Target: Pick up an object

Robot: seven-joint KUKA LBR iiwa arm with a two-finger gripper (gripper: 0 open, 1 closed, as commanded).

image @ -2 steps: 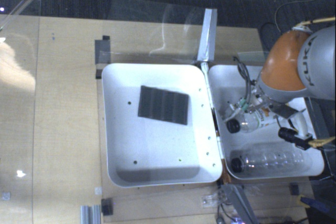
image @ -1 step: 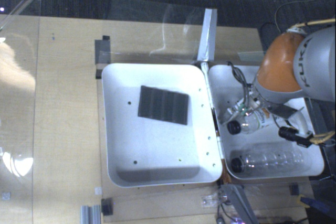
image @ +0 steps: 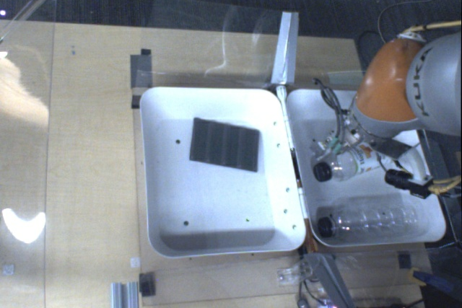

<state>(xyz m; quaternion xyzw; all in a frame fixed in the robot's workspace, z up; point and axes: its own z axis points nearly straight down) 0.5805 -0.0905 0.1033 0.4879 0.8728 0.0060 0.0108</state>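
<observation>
The arm reaches in over the right bin, and its gripper is down low among cables and fittings, right at a small clear bottle that lies on its side on the bin floor. From here I cannot tell whether the gripper is clenched or released, nor whether it has that bottle; the wrist hides too much. The small bottle's long axis runs roughly across the bin, its dark cap toward the divider between the bins, away from the arm's base, and it sits just under and a little in front of the gripper. A larger clear bottle lies nearer the front wall, well below the gripper, also on its side, roughly parallel to the first, dark cap pointing the same way. Off to the far side of the gripper, in the left bin, a flat dark ribbed pad lies slightly skewed. To do this step well, I'd judge the grasp should cross the small bottle's short width, not its length, near the middle of the body, since a round clear bottle could roll or squirt out.
</observation>
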